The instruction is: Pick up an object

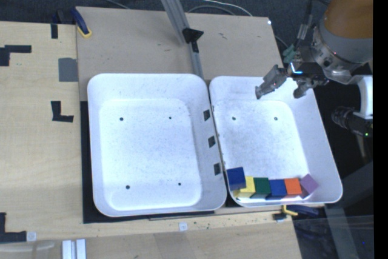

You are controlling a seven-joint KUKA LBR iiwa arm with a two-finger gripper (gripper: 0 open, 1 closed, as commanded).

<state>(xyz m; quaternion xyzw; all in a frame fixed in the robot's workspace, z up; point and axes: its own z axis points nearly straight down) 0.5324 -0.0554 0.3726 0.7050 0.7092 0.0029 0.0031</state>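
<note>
Two white bins sit side by side, and over the far right corner of the right bin (315,130) the gripper (284,87) hangs with its fingers spread apart, nothing between them. Well away, along that bin's near wall, a row of small blocks (270,185) lies packed together: blue, yellow, green, blue, orange and purple. The left bin (100,130) lies alongside.

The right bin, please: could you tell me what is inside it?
Inside the right bin, coloured blocks crowd its near edge: blue, yellow, green, blue, orange, purple. One blue block partly covers the yellow. The gripper hangs open above.
</note>
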